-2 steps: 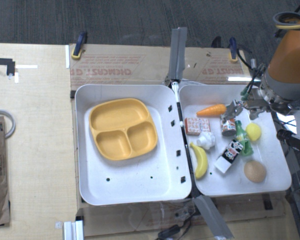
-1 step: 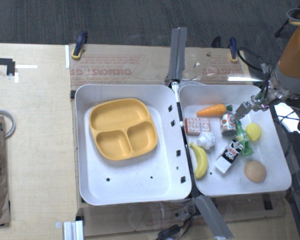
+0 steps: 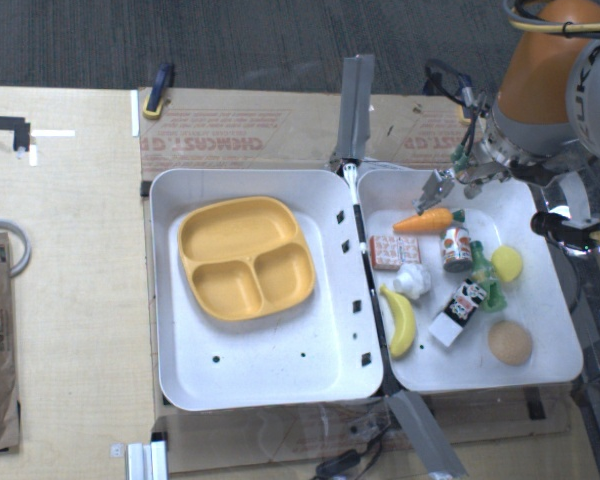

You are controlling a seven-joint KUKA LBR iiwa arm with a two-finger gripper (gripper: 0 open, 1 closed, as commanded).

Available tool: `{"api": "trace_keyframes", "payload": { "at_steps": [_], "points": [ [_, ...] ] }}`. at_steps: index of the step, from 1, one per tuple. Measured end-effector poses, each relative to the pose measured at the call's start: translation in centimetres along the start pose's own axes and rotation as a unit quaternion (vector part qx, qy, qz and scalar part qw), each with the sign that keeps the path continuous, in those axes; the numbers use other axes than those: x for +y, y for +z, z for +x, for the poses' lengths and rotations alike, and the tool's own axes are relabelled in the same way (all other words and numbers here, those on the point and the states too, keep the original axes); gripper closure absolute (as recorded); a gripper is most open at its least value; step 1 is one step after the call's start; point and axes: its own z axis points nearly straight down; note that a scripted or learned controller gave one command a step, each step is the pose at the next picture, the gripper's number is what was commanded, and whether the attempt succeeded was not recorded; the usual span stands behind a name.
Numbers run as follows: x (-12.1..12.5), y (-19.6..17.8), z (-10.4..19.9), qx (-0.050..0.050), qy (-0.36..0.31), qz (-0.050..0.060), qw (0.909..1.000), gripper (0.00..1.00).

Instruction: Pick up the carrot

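Carrot [image 3: 424, 221] lying in the right bin [image 3: 550, 368], near its far left corner, beside a small red-and-white box [image 3: 394, 252]. Gripper [image 3: 438, 186] poised just above the carrot's middle, tips close to it; whether its fingers are spread cannot be told.

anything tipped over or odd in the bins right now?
Mostly fine. The black-and-white carton lies tilted on its side in the right bin, against the green item. The carrot lies flat near the claw. The yellow tray sits slightly askew in the left bin.
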Motion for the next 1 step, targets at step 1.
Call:
{"api": "trace_keyframes", "payload": {
  "at_steps": [1],
  "points": [
    [0.86,8.64,-1.10,-0.005,-0.008,-0.010,0.9999,0.00]
  ]
}}
